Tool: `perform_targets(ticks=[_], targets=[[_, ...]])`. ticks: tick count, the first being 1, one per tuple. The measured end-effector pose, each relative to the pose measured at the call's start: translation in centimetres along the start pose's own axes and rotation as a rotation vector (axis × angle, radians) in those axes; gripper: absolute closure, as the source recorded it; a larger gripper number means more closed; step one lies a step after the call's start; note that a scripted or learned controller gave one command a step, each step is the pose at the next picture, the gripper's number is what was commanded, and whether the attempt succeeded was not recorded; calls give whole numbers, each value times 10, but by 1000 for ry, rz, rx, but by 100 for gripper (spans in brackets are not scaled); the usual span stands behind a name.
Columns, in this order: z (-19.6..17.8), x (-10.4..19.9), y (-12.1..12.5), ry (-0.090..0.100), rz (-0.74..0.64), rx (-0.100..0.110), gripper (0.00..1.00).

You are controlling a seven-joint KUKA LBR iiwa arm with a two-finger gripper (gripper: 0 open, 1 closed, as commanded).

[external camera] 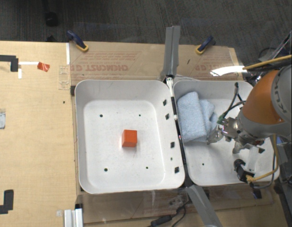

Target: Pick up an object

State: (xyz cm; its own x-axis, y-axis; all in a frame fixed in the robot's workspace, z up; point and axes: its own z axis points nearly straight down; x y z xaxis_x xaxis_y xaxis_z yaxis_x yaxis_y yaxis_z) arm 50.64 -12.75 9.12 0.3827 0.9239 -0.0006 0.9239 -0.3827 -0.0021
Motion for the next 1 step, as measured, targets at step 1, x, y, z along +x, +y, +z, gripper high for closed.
perform_targets(ticks=[1], targets=[[1,20,-40,0,65,2,0]])
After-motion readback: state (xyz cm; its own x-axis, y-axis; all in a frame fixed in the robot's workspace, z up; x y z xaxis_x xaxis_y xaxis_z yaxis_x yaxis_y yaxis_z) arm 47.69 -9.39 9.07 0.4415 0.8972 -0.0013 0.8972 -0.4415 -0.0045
